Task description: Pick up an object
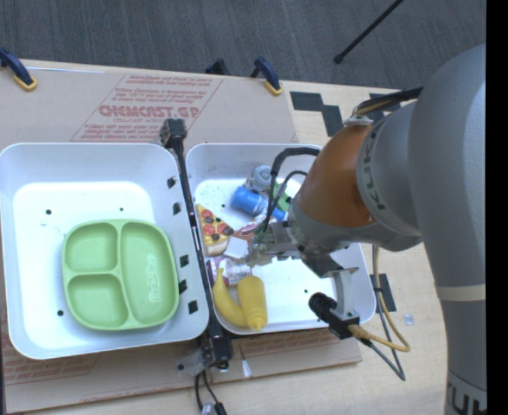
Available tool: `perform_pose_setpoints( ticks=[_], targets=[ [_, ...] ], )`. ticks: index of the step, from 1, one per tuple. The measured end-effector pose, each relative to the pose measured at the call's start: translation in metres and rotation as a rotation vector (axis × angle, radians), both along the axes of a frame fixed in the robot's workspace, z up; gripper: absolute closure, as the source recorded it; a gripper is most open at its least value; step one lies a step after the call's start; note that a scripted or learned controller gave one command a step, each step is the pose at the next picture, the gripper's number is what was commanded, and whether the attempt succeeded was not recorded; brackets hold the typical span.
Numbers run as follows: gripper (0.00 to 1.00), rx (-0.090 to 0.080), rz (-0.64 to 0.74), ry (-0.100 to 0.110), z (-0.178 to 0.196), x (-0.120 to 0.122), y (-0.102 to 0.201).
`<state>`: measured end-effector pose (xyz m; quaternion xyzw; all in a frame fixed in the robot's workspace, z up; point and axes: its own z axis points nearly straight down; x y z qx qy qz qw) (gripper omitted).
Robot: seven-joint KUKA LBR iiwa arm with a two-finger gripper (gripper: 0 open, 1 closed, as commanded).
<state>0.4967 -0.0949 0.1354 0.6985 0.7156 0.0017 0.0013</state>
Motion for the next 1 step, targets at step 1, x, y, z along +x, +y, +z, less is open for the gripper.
perform_pose_setpoints(
  ticks=[1],
  targets=[
    [1.00,0.000,0.003,-0.001,0.0100,0.0010,0.0002]
  ],
)
